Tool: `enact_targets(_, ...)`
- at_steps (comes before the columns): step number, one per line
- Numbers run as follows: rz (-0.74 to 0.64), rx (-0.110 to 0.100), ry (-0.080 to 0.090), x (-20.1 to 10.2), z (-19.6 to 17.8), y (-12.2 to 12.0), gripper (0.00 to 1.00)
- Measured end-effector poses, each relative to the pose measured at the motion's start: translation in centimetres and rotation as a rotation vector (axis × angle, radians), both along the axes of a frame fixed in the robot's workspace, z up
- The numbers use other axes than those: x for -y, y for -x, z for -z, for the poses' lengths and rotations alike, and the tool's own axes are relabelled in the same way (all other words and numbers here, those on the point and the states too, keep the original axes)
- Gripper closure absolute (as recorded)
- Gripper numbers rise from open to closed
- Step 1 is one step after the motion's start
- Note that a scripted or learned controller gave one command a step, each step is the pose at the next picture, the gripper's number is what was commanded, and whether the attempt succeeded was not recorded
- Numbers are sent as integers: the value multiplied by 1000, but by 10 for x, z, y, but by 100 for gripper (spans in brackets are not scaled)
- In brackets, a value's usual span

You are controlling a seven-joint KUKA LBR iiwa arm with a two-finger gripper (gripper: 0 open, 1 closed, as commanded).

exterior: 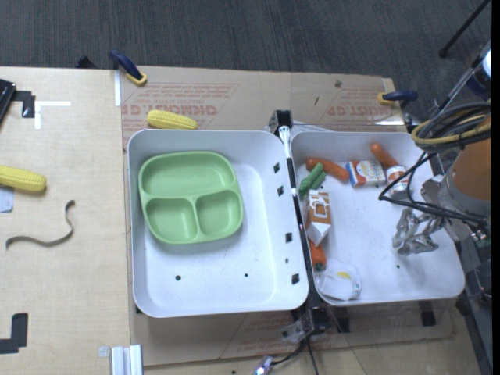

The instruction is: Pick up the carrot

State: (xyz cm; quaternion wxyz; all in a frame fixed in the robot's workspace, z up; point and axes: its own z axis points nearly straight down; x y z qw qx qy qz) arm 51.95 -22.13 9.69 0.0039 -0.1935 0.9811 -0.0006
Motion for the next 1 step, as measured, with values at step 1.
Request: enact_targets(1, 0, 0, 0, 0, 0, 0, 0)
